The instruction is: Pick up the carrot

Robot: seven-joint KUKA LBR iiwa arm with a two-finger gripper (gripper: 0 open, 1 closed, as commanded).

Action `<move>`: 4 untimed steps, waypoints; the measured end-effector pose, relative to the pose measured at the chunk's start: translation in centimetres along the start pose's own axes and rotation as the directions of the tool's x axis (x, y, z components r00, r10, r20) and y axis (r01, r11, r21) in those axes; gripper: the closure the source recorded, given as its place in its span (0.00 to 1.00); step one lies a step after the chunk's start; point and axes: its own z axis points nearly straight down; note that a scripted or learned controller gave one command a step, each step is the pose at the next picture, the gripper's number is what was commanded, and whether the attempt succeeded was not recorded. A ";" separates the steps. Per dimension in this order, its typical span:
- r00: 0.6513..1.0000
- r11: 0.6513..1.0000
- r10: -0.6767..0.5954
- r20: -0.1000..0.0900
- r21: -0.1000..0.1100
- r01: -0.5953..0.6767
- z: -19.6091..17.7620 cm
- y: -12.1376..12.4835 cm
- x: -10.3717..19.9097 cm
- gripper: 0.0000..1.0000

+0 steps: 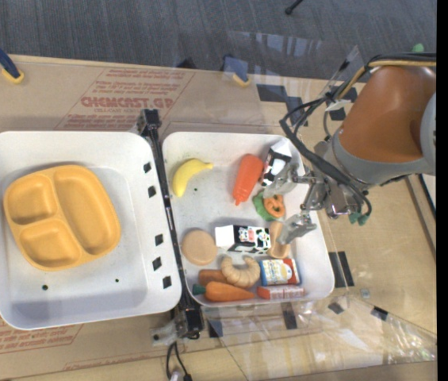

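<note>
The carrot, orange-red and tapered, lies tilted in the back middle of the right bin. My gripper hangs over the right side of that bin, just right of the carrot and not touching it. Its two fingers stand apart, open. A small orange piece with a green top sits at the left edge of the gap between them. I see nothing gripped.
The right bin also holds a banana, a tan round disc, a milk carton, a croissant, a small bottle and another orange tapered piece at the front. A yellow divided plate lies in the left bin.
</note>
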 end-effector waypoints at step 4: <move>0.999 0.999 0.038 0.004 0.001 -0.038 14.6 -3.5 -3.5 1.00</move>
